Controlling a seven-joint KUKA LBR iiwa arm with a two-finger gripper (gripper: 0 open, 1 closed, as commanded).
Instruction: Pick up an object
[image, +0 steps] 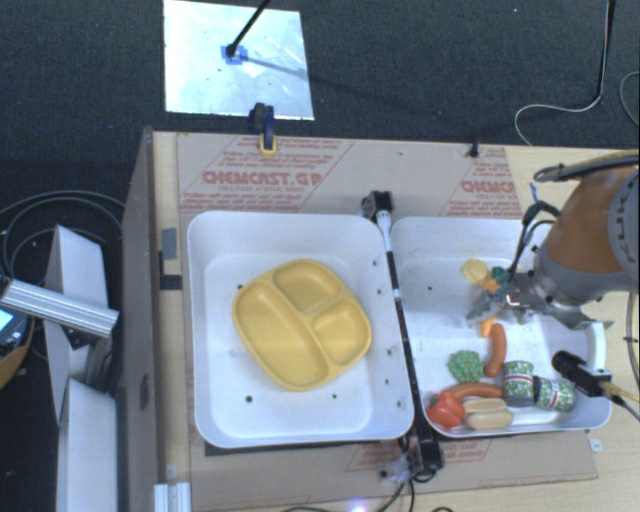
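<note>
Your gripper (497, 300) hangs low over the right bin (430, 262), reaching in from the right under the orange-banded wrist. Whether it is spread or pressed together you cannot tell from this slant; nothing can be seen pinched in it.

Just below the gripper, nearly under it, lies an orange sausage (496, 349), the nearest candidate for the pick. Its long axis runs straight away from the gripper toward the near rim, so a grip across its width would likely need the fingers set crosswise to that line. It looks smooth, rounded and slippery, a shape that could roll or squirt out of a loose pinch.

Just above and to the left of the gripper sits a small yellow piece (476, 270), lumpy and glossy, close enough to be a second option.

Farther below, against the near wall, the rest of the toy food crowds together: a knobbly green cluster (464, 364) left of the sausage, a red tomato (444, 409), a hot dog (486, 407) in a pale bun, and a printed can (537, 388) lying on its side. These touch or nearly touch, so they look harder to single out.

Well to the left, in the other bin, a yellow divided tray (302, 324) of smooth moulded plastic lies flat.
</note>
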